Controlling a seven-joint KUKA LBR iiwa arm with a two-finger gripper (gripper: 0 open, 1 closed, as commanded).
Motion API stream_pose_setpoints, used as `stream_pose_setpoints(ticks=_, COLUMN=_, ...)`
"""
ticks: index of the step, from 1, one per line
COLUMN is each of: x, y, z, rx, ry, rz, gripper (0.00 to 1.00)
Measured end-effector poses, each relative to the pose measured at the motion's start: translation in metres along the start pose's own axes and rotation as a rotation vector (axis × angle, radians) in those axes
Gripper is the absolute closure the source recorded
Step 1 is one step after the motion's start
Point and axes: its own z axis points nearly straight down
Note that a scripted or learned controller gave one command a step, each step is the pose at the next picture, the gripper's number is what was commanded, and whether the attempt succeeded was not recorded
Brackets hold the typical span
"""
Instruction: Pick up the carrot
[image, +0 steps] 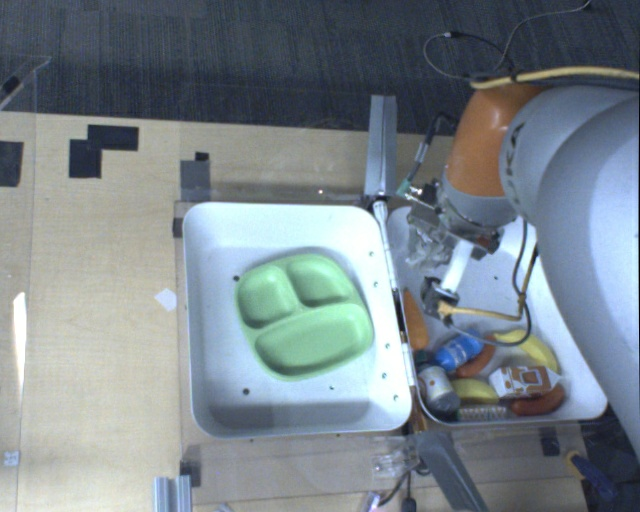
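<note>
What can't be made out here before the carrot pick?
Camera view:
- Right bin: far and right parts hidden under the arm.
- Carrot: blurred, its ends merge with the bin wall.
- Box label: too small to read.
- End effector: fine detail blurred.

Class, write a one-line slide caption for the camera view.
The claw hangs over the right bin near the carrot; a green plate lies in the left bin.

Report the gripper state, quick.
Gripper: open or shut cannot be told; it hangs over the right bin, just up-frame of the carrot.
</note>
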Motion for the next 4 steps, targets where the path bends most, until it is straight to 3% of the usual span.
stream_pose_setpoints(ticks=1, x=0.002, y=0.001, z=-0.011, rx=-0.002, ry=0.002, rz=-0.007, gripper=1.00)
stream_pose_setpoints(ticks=2, x=0.050, y=-0.048, z=0.001, rx=0.001, ry=0.000, rz=-0.124, gripper=1.00)
stream_pose_setpoints(ticks=3, x=0.152, y=-0.037, z=0.082, rx=-0.002, ry=0.002, rz=-0.204, gripper=1.00)
stream_pose_setpoints(ticks=4, x=0.195, y=-0.073, z=-0.005, rx=-0.002, ry=0.002, rz=-0.160, gripper=1.00)
